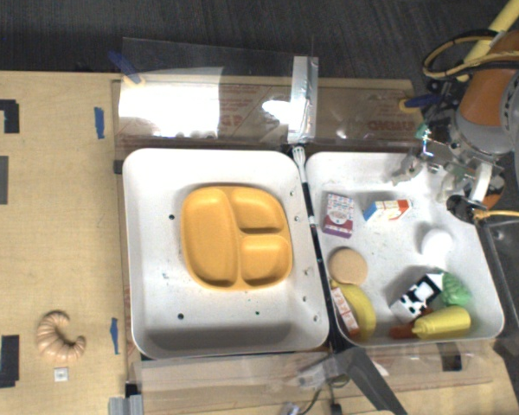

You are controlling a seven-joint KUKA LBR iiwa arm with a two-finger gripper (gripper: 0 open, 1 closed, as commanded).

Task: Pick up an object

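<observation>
Two bins (147, 180): left has one yellow tray (236, 235); right has eight items. Tool (467, 180) state: can't tell.

The room is bright and the light is even, coming from above. The strongest glare sits on the clear plastic sheet (212, 102) at the far side of the left bin (147, 232), where it becomes almost pure white. Both white bins look a little overexposed. Shadows are soft and short, for example along the near wall of the left bin. The whole picture is slightly soft, and small objects in the right bin (493, 309) lack fine detail.
</observation>
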